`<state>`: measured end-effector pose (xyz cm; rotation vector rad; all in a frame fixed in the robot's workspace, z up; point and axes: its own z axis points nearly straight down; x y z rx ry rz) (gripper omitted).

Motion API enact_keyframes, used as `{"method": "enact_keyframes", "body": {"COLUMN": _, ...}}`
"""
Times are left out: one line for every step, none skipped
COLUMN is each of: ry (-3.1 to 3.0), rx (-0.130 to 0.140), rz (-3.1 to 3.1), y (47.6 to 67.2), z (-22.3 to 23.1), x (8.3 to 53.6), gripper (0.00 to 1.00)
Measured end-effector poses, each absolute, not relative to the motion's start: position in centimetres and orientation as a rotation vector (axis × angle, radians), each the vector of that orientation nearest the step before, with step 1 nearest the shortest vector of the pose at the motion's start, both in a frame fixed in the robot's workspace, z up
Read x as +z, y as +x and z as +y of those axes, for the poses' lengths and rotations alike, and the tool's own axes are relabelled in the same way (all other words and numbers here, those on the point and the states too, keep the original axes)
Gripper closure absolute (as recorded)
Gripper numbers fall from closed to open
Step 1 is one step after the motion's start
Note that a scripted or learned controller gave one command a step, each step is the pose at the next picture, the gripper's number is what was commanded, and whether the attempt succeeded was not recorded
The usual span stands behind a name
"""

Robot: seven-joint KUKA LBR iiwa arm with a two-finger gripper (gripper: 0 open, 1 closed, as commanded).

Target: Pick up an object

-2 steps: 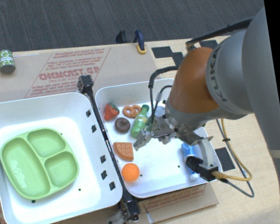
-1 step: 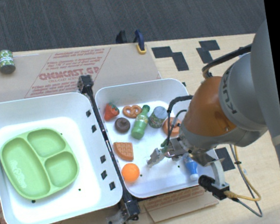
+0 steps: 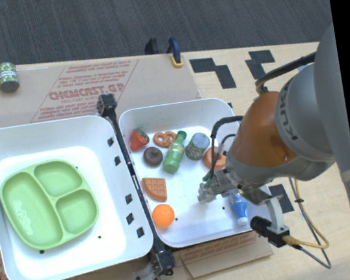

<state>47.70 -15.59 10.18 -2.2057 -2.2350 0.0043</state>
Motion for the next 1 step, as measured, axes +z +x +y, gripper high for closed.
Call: {"method": "enact_keyframes", "body": {"ry": -2.218, "rx": -0.002, "rz": -2.231, "y": 48.96, "z": -14.88, "x": 23.51, "gripper": 1.0}}
